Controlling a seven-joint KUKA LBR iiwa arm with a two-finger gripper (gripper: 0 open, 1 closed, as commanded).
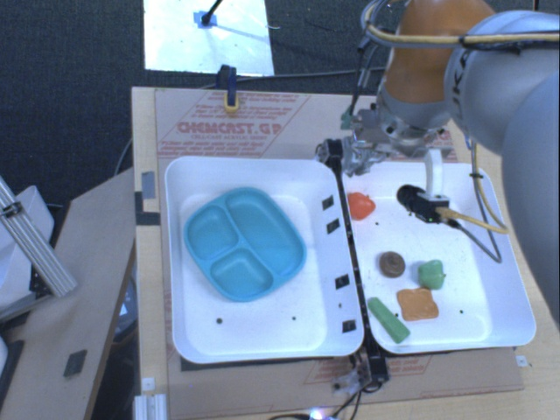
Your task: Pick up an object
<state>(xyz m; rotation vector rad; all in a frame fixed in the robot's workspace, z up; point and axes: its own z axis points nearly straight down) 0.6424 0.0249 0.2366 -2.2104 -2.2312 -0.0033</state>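
Closest to the viewer, a short green stick (388, 318) lies slantwise near the front rim of the right-hand bin (490, 309), one of two shallow white bins set side by side on a bench. Reading from the left: the left bin (262, 326) holds a blue divided plate (243, 243) and nothing else worth grasping. Across the middle wall, the right bin holds five small things. A red piece (360, 205) sits at the back, just beside the middle wall. Toward the front come a brown disc (391, 263), an orange square (417, 304) just beside the green stick, and a green lump (430, 274) just right of the disc.

The grey arm reaches in from the right, and its gripper (357, 157) hangs over the back of the right bin, close to the middle wall. Whether it is spread or closed cannot be told from this angle, and nothing is seen held in it.

The red piece is the nearest candidate. It lies just in front of the gripper, toward the viewer and a touch to the right, apart from it. It looks roundish, with no clear long axis, so approach angle probably matters little; the wall beside it may crowd a grasp.
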